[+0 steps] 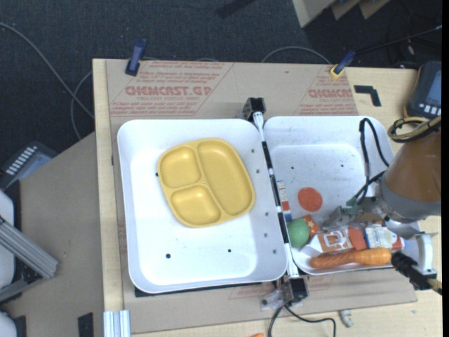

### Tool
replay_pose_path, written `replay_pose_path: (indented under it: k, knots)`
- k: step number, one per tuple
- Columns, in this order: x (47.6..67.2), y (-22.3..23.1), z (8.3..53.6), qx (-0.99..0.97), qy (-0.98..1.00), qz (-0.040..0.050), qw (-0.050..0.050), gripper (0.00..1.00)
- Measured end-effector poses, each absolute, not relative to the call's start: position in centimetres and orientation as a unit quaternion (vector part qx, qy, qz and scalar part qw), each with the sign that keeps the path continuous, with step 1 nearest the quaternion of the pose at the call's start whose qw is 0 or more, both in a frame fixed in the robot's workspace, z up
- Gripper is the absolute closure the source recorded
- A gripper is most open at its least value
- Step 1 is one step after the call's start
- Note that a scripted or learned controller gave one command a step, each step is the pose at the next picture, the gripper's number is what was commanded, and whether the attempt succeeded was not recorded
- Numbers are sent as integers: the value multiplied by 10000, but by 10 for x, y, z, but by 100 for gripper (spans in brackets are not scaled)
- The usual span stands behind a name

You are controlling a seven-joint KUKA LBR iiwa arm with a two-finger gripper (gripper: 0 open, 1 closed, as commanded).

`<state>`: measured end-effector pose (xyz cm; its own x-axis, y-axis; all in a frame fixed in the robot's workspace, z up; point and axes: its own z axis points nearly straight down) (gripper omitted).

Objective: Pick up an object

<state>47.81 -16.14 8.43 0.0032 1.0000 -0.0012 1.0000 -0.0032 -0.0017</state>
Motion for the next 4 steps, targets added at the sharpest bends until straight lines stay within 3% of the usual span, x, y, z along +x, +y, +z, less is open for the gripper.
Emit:
replay_pose_path:
  k: [1, 2, 3, 4]
  knots:
    - [594, -98, 85, -7065, -7077, -9, 0, 0]
    - [609, -91, 85, -7067, -7075, -4, -10, 0]
    - [598, -94, 85, -7072, -7070, 5, 8, 0]
    - [598, -94, 95, -7070, -7072, 2, -1, 100]
